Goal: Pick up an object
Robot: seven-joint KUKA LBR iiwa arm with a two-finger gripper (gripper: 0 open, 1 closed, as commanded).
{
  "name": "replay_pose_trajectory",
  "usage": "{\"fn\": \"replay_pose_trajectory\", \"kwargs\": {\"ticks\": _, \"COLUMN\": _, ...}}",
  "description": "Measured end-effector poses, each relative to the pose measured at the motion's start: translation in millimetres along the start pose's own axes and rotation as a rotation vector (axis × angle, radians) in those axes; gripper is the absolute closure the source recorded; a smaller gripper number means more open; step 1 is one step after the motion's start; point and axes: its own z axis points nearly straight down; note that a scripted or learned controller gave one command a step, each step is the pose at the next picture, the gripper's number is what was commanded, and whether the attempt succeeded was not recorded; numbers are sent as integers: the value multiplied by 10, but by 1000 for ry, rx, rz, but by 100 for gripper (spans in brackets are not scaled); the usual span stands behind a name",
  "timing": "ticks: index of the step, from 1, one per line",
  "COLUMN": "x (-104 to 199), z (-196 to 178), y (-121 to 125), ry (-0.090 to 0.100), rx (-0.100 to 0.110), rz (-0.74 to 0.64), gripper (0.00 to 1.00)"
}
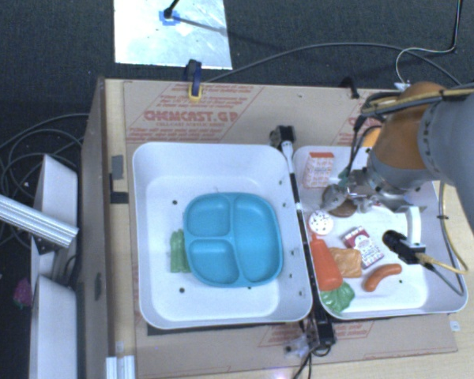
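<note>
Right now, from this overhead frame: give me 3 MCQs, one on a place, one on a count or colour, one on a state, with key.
1. Where is the blue divided plate?
A. left bin
B. right bin
C. on the floor

2. How many compartments does the plate have?
A. two
B. three
C. five

3. How does the sausage sit?
A. lying flat on the right bin floor
B. lifted in the hand
C. on the plate

Key:
1. A, it lies inside the left bin.
2. B, three wells are visible.
3. A, it lies apart from the hand.
</note>
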Motion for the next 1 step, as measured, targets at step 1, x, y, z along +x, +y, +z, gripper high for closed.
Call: {"fn": "replay_pose_trajectory", "kwargs": {"ticks": 1, "x": 49, "z": 2, "y": -285, "ry": 0, "rx": 0, "rz": 0, "gripper": 0}}
